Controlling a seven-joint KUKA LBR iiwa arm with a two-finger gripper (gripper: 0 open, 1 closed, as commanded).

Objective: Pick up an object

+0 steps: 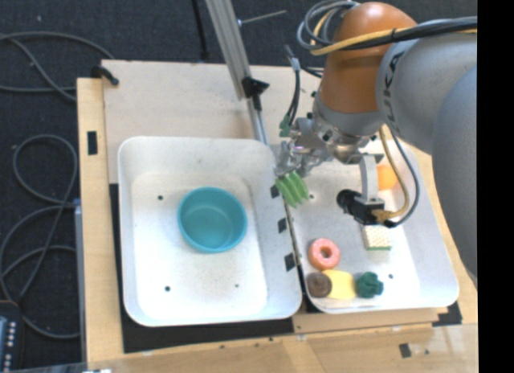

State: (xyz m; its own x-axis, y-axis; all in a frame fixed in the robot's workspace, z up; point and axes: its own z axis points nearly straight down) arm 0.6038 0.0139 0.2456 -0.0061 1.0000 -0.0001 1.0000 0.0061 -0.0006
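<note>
green piece right under the gripper

now, from the camera view, i see the gripper (295, 164) low over the divide between the bins, fingers seemingly pinching the ribbed green object (293, 187), which hangs just below, its long axis slanting toward the donut (324, 253). the blue bowl (212, 219) sits well apart, in the left bin (144, 299).

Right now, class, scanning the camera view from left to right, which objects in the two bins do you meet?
Teal bowl → green ridged object at the gripper → pink doughnut → dark green object. The brown, yellow, black and cracker-like pieces overlap these in order, so I omit them.
</note>
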